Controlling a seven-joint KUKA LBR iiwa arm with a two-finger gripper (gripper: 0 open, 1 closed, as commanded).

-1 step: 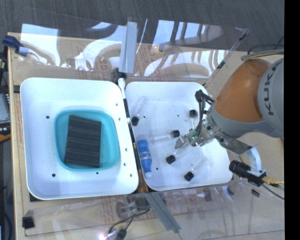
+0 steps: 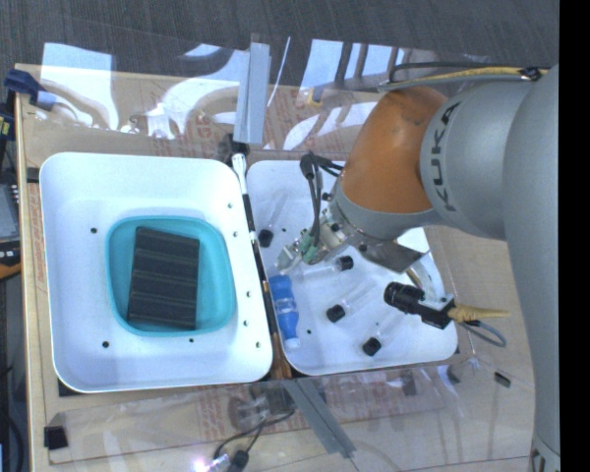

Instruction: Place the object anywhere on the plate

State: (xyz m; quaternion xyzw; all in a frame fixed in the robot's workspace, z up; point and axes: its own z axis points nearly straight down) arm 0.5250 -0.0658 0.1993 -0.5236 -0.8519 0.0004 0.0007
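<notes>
The arm (image 2: pixel 442 165) reaches over the right bin (image 2: pixel 275 190), and its wrist hides most of the tool (image 2: pixel 315 246); whether the tool is spread or pressed together cannot be told from this slanted look down, and nothing can be seen pinched in it.

The likeliest thing to be moved is the small blue bottle (image 2: pixel 284 309), which lies on the floor of the right bin, below the tool and a little to its left in the picture, close against the wall shared with the other bin. It appears apart from the tool, not touching it. Its long axis runs nearly straight away from the tool, top to bottom in the picture, with the white end farthest off.

The blue plate (image 2: pixel 216 254) sits in the left bin (image 2: pixel 69 195), well to the left of the tool, across the dividing wall. A dark ribbed block (image 2: pixel 164 276) covers much of the plate's middle, leaving bare rim and margin around it.

As a judgement, the pick is not yet made: the tool would need to drop a short way toward the bottle and close across its narrow width, that is, crosswise to the long axis. The nearness of the bin wall may crowd one side of the grasp. Small black pieces (image 2: pixel 335 313) scattered to the bottle's right look clear of the approach.
</notes>
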